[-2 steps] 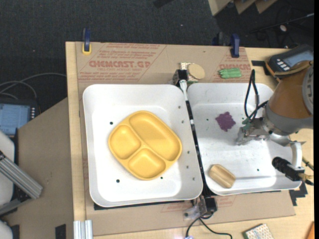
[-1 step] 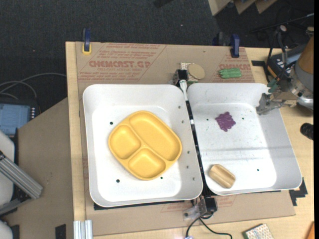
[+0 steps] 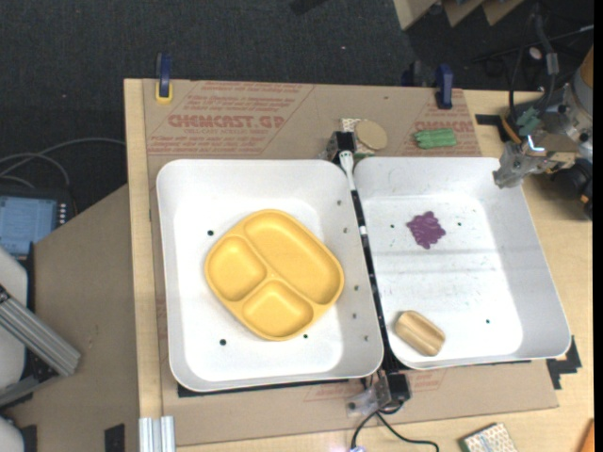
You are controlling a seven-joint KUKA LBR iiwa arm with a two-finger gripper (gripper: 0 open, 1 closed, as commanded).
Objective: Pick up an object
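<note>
In the right bin (image 3: 528, 281) lie a small purple lump (image 3: 426, 228) near the middle back and a tan bread-like block (image 3: 418, 332) at the front left corner. A yellow divided plate (image 3: 273, 273) rests in the middle of the left bin (image 3: 179, 252). My gripper (image 3: 517, 166) hangs over the right bin's back right corner, well away from both small objects, with nothing seen in it.
On the cardboard behind the bins lie a green object (image 3: 435, 139) and a round tan disc (image 3: 372, 137). A black clip strip (image 3: 358, 224) joins the two bins. Blue clamps (image 3: 164, 75) hold the board's back edge.
</note>
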